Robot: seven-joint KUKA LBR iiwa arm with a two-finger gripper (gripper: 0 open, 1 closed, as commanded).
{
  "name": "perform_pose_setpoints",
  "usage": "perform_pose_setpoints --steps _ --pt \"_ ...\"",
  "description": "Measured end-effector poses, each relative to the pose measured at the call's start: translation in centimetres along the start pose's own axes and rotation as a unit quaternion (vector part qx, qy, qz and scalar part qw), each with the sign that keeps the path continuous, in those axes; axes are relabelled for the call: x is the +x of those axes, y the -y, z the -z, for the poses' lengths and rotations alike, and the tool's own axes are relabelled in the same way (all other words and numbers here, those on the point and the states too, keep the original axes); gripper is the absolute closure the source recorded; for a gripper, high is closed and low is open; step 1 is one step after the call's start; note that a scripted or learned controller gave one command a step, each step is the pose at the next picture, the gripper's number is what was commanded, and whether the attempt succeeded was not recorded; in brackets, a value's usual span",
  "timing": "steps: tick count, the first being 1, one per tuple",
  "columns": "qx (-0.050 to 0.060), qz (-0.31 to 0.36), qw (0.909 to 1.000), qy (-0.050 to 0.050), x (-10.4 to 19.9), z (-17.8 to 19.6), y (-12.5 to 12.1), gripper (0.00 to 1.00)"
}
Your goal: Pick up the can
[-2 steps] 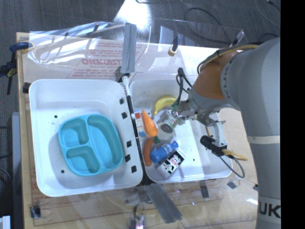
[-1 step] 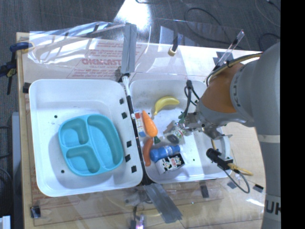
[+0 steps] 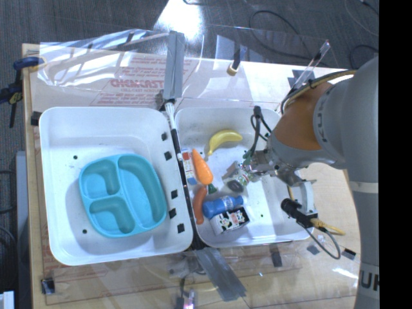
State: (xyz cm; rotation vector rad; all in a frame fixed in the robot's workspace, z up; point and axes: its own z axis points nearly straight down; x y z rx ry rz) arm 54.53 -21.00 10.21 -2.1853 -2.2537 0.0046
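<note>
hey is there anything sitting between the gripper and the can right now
Nothing visible stands between them. The gripper is right at the can, which lies tilted in the right bin. The banana, carrot and blue bottle lie off to the sides.

Single fixed camera above desk, looking down at slant on both white bins; mid-range; arm enters from right.

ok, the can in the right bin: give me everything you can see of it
The can looks small, silvery and metallic, lying tilted on its side on the floor of the right bin, mid-bin, right of the carrot and above the blue bottle. The pincer sits right against its upper right end; whether it grips is unclear.
</note>
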Motion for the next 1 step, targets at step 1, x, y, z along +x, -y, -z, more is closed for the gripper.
perform_pose_setpoints --steps 1 --pt "-0.001 -0.176 0.9845 -0.001 4.16 14.43 -5.31 1.00"
